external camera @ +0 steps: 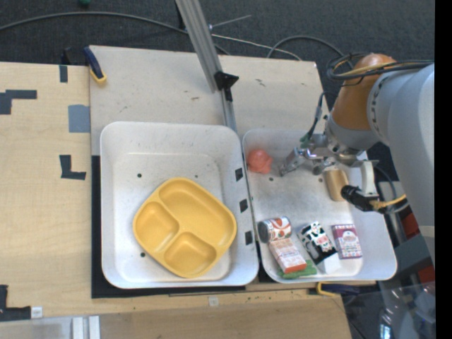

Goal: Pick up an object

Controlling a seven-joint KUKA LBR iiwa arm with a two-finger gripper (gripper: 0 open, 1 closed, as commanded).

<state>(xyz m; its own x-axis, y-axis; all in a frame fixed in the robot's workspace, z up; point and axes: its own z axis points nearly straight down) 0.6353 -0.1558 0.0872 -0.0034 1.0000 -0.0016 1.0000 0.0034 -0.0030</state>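
Honestly nothing was readable anywhere. The little packages clustered at the near end of the right bin (pixel 387 260) had printing on them: a red-and-white box (pixel 287 255), a round can with a red label (pixel 277 227) just behind it, a black-and-white cow-patterned carton (pixel 318 239) beside that, and a maroon carton (pixel 346 241) further right, but all of it was too small and blurry to make out any word or brand.

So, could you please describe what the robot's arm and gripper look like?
The arm is bulky, rounded and light grey, with an orange band above the wrist. Dark cables loop around that band. The gripper is small, metallic grey and slender, with a black and yellow cable trailing beside the wrist.
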